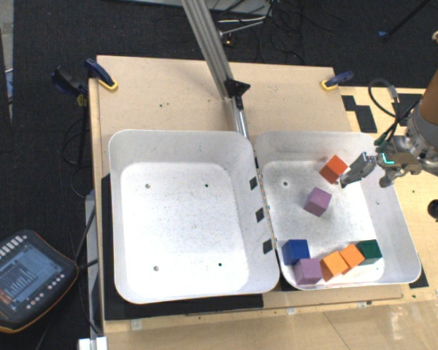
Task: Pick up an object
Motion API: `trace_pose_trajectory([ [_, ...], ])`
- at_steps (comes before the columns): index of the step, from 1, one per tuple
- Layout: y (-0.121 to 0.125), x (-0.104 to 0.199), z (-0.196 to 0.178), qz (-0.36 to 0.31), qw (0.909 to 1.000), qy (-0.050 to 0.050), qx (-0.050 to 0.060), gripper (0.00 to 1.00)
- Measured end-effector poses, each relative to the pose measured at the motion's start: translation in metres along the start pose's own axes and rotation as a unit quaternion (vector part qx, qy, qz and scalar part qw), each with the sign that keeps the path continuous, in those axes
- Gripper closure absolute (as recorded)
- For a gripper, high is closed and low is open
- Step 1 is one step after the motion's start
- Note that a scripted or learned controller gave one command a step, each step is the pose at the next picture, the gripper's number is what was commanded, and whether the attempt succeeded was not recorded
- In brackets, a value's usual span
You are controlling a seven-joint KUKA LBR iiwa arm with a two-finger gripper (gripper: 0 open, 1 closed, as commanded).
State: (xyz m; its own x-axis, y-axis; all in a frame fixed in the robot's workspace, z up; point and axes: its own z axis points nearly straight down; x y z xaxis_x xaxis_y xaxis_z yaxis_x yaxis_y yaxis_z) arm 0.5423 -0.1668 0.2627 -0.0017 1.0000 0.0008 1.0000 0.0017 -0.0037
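In the right bin lie several small cubes. An orange cube sits near the back, with a purple cube just in front of it. Along the front wall are a blue cube, a second purple cube, two orange cubes and a green cube. My gripper hangs over the right bin's back right part, just right of the lone orange cube. It is open, with nothing between its fingers.
The left bin lies beside the right one, their rims meeting at mid-bench. A slanted metal pole runs down to the bins' back junction. Clamps hold the board's back corners. A teach pendant lies at the lower left.
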Motion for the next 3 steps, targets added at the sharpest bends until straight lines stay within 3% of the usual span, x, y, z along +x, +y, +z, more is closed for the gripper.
trace_pose_trajectory([
  [1, 0.001, 0.0, -0.002, 0.001, 1.0, -0.001, -0.002, 0.0],
  [3, -0.001, -0.005, 0.108, 0.002, 1.0, 0.0, 0.001, 0.0],
])
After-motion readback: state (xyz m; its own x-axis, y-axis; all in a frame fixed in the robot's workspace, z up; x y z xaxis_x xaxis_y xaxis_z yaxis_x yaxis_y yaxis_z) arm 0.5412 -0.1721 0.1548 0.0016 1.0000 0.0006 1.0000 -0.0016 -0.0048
